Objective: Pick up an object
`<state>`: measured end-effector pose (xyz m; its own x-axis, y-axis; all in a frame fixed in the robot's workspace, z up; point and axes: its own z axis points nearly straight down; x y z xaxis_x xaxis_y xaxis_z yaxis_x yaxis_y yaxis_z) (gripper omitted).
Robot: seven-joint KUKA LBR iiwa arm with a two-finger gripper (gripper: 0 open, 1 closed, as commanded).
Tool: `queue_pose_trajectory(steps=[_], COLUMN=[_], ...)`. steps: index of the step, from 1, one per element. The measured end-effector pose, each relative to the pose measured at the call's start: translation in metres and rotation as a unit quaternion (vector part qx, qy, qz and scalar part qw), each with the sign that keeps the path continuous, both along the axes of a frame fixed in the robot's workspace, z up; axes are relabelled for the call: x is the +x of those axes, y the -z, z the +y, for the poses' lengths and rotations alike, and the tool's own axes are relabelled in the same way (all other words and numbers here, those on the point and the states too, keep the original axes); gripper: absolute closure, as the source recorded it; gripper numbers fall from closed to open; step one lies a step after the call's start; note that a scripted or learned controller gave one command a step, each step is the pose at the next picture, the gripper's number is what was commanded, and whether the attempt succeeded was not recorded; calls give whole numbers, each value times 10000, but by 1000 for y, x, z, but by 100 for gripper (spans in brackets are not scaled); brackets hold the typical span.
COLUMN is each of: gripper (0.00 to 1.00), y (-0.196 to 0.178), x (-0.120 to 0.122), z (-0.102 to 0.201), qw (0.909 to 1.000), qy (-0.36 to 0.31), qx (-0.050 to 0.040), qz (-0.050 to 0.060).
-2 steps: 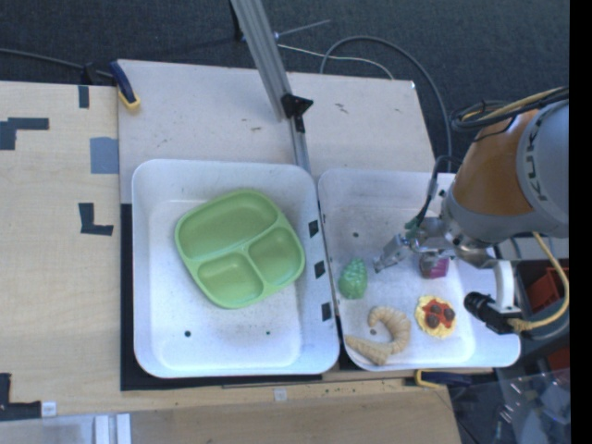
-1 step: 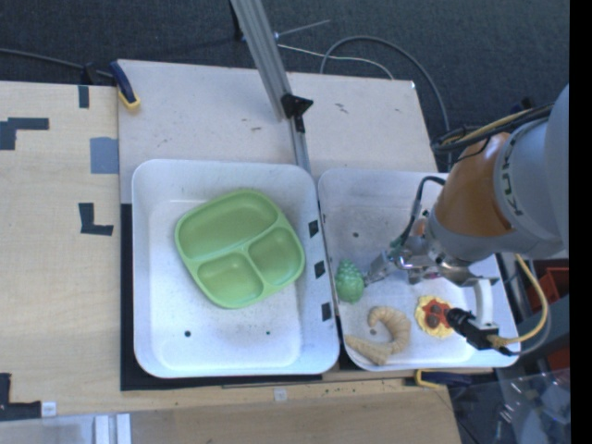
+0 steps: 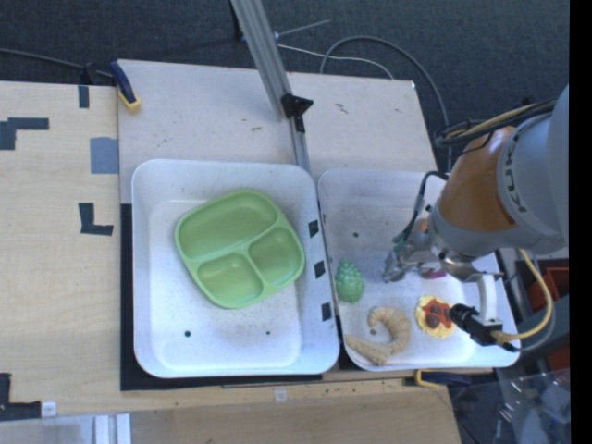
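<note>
A bulky grey robot arm (image 3: pixel 546 183) with a rounded orange band (image 3: pixel 474 192), thin black and yellow cables looped along it, ending in a small dark metal gripper (image 3: pixel 398 268).

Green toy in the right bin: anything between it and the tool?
Nothing visible. The green toy lies at the right bin's left wall, and the tool hangs just to its right over bare floor. The curled tan toy sits nearer the camera, off that line.
</note>
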<state>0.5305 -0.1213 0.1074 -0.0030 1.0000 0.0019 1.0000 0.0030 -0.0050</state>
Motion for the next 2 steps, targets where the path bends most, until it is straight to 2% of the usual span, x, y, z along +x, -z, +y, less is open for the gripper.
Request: queue_pose_trajectory(steps=[2], gripper=[100], y=[-85], x=[8], z=[1], qw=[10000], qy=[6], qx=[-13], qz=[-40])
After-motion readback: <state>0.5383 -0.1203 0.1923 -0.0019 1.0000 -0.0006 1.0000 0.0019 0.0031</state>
